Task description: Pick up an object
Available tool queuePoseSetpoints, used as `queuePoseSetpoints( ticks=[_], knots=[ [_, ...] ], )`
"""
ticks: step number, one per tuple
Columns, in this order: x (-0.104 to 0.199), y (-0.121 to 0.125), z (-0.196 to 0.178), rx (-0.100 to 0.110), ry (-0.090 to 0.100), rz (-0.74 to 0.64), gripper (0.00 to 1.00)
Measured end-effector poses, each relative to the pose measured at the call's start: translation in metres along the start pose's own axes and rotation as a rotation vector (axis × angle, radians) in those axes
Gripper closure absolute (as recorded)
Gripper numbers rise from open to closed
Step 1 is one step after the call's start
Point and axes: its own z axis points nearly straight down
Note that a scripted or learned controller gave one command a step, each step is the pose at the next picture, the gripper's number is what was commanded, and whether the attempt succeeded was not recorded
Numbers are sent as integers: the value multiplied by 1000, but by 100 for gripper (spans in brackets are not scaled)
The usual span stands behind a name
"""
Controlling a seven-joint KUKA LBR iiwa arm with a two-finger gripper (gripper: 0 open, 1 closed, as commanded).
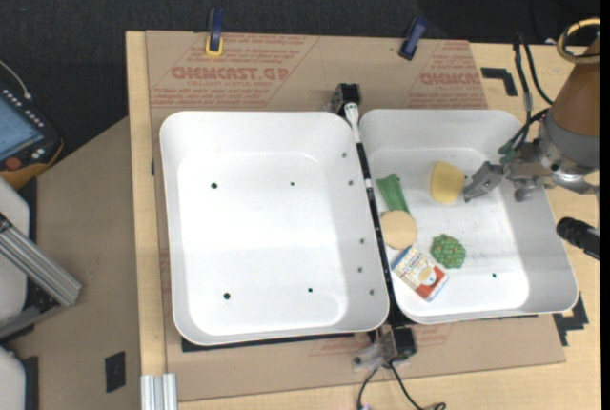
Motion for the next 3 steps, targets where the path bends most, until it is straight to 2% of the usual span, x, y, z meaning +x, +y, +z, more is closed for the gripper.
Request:
queuePoseSetpoints(
  ticks=[1, 2, 3],
  knots=[
    [-28, 30, -122, -29, -8, -11, 0],
    [-24, 76, -350, -36, -10, -15, 0],
    [-24, 75, -351, -22, -6, -13, 100]
  ],
)
